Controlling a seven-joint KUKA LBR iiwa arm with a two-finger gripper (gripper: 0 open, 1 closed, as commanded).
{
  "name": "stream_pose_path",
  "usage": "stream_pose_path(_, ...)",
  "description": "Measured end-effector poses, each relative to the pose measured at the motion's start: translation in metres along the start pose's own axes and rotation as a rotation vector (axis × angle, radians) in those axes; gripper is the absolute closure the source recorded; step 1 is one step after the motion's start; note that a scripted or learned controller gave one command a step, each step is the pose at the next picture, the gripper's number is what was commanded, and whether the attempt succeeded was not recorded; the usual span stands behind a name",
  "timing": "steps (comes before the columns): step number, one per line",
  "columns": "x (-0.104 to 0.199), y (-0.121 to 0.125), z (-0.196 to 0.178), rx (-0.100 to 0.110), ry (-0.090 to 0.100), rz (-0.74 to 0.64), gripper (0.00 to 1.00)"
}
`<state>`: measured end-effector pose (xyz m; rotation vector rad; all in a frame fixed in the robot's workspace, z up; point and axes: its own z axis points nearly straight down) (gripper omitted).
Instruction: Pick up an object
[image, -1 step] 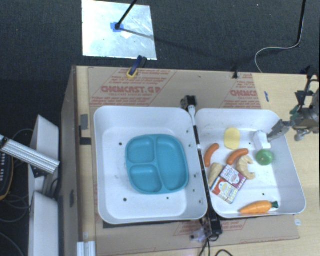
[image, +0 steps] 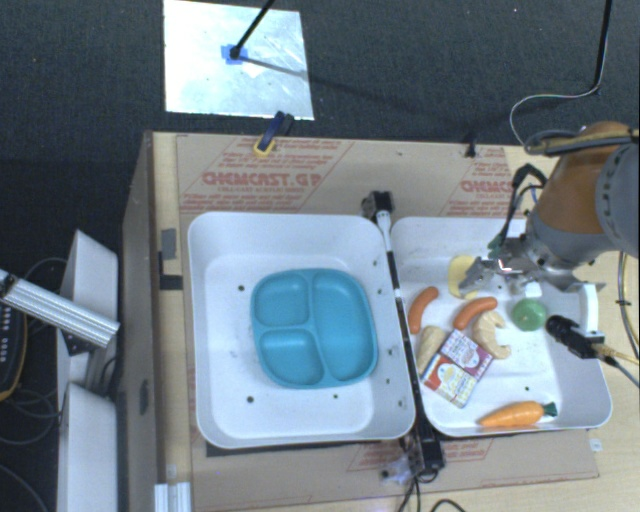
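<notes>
Toy food (image: 468, 345) lies in the right bin (image: 590, 395) beneath the reaching arm (image: 580, 200); whether its fingers are released or clenched is unclear.

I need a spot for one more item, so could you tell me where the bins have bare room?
The left bin has bare floor all round the blue tray, widest along its left wall. In the right bin, bare patches lie near the far wall and between the carrot and the green ball. It is crowded around the sausages and small box, under the gripper.
</notes>
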<state>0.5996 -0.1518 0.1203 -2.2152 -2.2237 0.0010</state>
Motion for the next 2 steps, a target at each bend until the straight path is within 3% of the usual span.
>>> stream_pose_path(1, 0.028, -0.036, 0.036, -0.003, -0.001, 0.002, 0.0)
stream_pose_path(2, 0.029, 0.017, 0.035, -0.006, -0.002, 0.0, 0.0)
